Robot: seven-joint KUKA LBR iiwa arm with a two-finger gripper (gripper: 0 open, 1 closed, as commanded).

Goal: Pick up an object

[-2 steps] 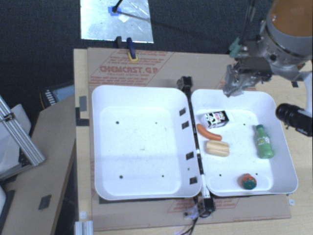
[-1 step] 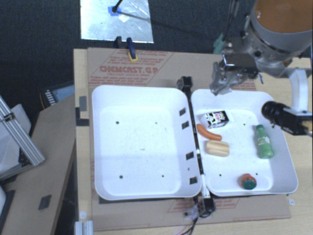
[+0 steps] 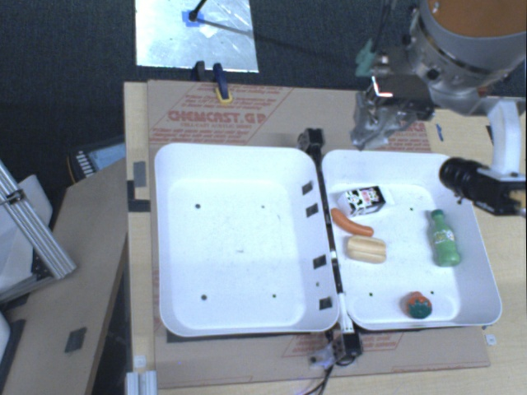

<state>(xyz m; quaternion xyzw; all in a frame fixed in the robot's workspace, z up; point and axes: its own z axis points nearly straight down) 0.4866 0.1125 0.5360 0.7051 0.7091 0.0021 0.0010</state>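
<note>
The right bin (image 3: 473, 303) holds several small objects. A black-and-white carton (image 3: 364, 198) lies near its back left, with an orange sausage (image 3: 352, 223) and a tan bun (image 3: 366, 249) just in front of it. A green bottle (image 3: 445, 237) lies toward the right side. A red and green ball (image 3: 417, 304) sits near the front rim. My gripper (image 3: 375, 132) hangs above the cardboard just behind the right bin's back rim, up and away from the carton. Nothing shows beneath it.
The left bin (image 3: 239, 237) adjoins the right one along a black clipped seam (image 3: 325, 245). A black camera mount (image 3: 473, 183) juts over the right bin's far right edge. A shiny metal sheet (image 3: 196, 21) lies behind the bench.
</note>
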